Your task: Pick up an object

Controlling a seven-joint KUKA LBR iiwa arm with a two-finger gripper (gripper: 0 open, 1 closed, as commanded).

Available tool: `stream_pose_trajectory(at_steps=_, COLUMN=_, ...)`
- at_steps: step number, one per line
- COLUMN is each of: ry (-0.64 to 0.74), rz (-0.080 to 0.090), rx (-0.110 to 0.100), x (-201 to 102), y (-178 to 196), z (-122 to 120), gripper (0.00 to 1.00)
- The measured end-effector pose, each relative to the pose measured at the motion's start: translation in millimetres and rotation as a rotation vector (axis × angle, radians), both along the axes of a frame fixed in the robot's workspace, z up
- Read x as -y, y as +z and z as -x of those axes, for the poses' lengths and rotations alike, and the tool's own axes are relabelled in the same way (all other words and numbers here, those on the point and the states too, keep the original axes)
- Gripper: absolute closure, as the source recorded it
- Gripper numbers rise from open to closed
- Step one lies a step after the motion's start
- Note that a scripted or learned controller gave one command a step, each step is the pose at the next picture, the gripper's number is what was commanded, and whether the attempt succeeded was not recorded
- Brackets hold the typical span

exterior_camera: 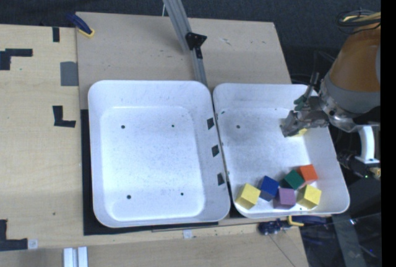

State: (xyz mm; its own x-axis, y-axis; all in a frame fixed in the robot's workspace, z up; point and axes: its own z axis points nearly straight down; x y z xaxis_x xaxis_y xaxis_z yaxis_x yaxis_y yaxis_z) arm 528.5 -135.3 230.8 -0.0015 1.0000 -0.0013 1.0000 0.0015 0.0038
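My gripper [296, 125] hangs low over the right bin [260, 91], near its right wall, below the orange-banded wrist. A small patch of a yellow object [301, 131] peeks out just under the gripper; whether it is held is unclear. Several cubes cluster in the bin's front right corner: a yellow cube [249, 195], a blue cube [269, 187], a purple cube [286, 197], a green cube [292, 180], an orange cube [307, 173] and another yellow cube [312, 196]. The gripper is well behind this cluster.
The left bin [148, 87] adjoins the right one. A slanted metal pole [176, 2] with a black clamp [196, 41] rises behind the bins. A blue and yellow tool [81, 24] lies at the back left; a small blue item [275, 227] lies before the right bin.
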Motion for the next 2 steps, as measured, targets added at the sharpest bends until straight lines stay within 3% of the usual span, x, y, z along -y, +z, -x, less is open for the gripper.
stream_pose_trajectory(at_steps=1, ry=0.0, rz=-0.001, rx=-0.003, x=0, y=27, z=0, gripper=1.0)
stream_pose_trajectory(at_steps=2, ry=0.004, rz=-0.002, rx=-0.006, x=-50, y=12, z=-6, gripper=1.0)
